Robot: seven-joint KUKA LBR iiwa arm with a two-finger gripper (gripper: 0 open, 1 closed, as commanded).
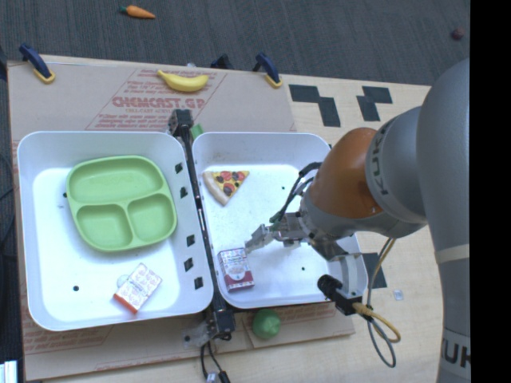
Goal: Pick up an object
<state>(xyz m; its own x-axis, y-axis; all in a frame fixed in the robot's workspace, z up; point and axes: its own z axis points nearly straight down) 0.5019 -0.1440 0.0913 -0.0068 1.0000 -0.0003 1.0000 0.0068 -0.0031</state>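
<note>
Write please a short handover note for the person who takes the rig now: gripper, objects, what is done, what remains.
Gripper: low in the right bin, just above the small red-and-white carton; whether it is open is not clear. It holds nothing visible.
Right bin: pizza slice toy, carton near the front left corner.
Left bin: green divided plate, red-and-white box.
Outside the bins: banana, green ball.
Done: approach. Left: grasp and lift an object.

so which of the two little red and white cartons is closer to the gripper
The carton in the right bin, just below-left of the gripper. The other carton lies in the left bin, below the green tray.
</note>
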